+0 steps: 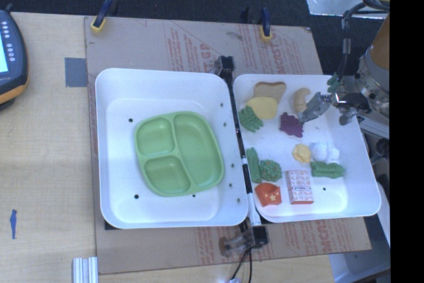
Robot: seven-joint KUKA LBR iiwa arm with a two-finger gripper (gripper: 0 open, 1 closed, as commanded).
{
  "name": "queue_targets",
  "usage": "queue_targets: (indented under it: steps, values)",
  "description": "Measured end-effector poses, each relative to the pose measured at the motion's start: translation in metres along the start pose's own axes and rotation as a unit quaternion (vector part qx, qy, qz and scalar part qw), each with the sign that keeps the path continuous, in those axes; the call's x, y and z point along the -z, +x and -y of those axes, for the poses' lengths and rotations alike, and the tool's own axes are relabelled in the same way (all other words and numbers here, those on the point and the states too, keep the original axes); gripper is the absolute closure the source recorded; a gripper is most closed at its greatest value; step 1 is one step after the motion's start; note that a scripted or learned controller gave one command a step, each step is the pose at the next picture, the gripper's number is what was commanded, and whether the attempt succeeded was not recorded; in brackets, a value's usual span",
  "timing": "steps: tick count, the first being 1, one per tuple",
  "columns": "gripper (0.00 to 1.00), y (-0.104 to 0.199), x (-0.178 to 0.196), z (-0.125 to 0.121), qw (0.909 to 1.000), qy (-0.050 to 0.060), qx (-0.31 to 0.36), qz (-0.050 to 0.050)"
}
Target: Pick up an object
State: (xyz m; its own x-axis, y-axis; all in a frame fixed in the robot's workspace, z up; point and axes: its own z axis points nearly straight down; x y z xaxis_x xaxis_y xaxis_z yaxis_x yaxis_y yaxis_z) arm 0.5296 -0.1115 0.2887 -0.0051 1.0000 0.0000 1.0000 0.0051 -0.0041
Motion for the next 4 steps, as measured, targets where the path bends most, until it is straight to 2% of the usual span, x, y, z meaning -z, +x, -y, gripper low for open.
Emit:
queue_targets:
  steps: [1, 2, 3, 4]
  values:
    - [0.0, -0.051, -0.053, -0.021, 1.0, 0.002, -0.002, 0.001]
    - [0.0, -0.094, -0.148, -0.046, 1.0, 0.003, -0.001, 0.0]
    - [0.0, -0.073, -0.176, -0.104, 1.0, -0.001, 0.002, 0.0]
    - [0.0, -0.089, -0.197, -0.128, 1.0, -0.002, 0.001, 0.001]
